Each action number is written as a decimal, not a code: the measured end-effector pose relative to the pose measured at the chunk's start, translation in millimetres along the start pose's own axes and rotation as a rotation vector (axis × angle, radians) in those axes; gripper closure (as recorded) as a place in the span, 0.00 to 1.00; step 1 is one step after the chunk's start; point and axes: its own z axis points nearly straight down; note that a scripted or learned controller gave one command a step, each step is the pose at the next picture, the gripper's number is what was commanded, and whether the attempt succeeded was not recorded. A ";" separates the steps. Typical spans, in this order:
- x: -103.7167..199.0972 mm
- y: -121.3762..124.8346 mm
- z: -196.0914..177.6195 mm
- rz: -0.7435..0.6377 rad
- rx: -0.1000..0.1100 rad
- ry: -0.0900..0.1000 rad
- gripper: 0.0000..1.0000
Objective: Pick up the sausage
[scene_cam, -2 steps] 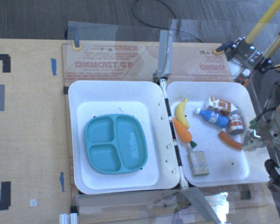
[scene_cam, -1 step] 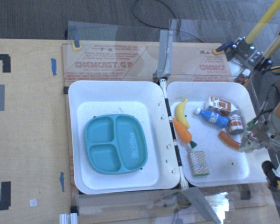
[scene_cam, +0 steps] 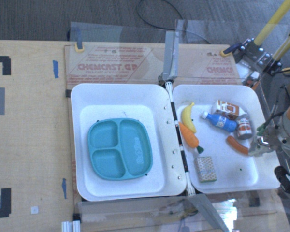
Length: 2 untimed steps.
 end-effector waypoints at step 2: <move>-2.1 -0.1 -3.5 -0.084 -0.002 0.000 1.00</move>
